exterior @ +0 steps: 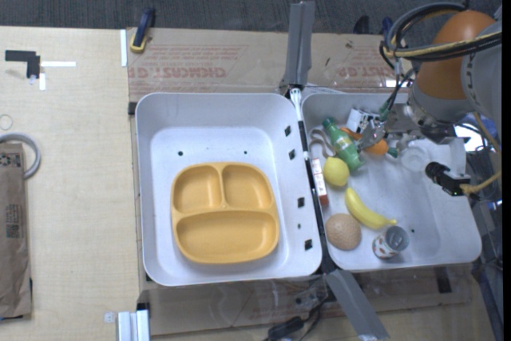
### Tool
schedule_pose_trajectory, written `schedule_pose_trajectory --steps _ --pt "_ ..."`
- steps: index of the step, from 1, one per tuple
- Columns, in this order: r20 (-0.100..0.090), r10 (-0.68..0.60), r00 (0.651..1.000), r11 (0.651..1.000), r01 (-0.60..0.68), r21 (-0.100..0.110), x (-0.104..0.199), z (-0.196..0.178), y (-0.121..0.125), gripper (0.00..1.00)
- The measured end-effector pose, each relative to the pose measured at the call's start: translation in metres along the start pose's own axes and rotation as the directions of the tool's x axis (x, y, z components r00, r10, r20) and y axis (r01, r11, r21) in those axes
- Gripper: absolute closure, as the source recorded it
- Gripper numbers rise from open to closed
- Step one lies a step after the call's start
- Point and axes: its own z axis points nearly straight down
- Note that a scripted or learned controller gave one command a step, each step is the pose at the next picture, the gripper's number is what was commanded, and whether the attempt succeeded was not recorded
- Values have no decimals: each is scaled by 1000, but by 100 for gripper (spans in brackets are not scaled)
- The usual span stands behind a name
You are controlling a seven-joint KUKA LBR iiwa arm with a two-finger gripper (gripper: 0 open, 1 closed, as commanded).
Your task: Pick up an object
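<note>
I see my arm (455, 60) reaching in from the right, orange band up, wrist angled down-left, gripper (374, 136) held low

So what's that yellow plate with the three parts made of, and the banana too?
The divided plate looks like hard plastic: smooth, one even mustard color, soft matte sheen, molded rounded ridges. The banana is probably a plastic toy, since its skin looks uniformly bright yellow and spotless, though from this far a real one can't be ruled out.

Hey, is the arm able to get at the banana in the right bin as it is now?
Probably yes. The banana lies uncovered on the right bin's floor, apart from the lemon, and the gripper is over the same bin.
</note>
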Motion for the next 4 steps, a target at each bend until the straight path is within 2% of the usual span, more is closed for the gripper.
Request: schedule_pose_trajectory --steps 1,2,3,4 --pt "1 2 1000 1000 -2 0 -1 -9 0 100" --pt "0 5 1000 1000 -5 -1 6 2 -72 100" --pt "0 5 1000 1000 -5 0 6 3 -72 0" --pt "0 8 1000 1000 -8 0 5 -6 -72 100"
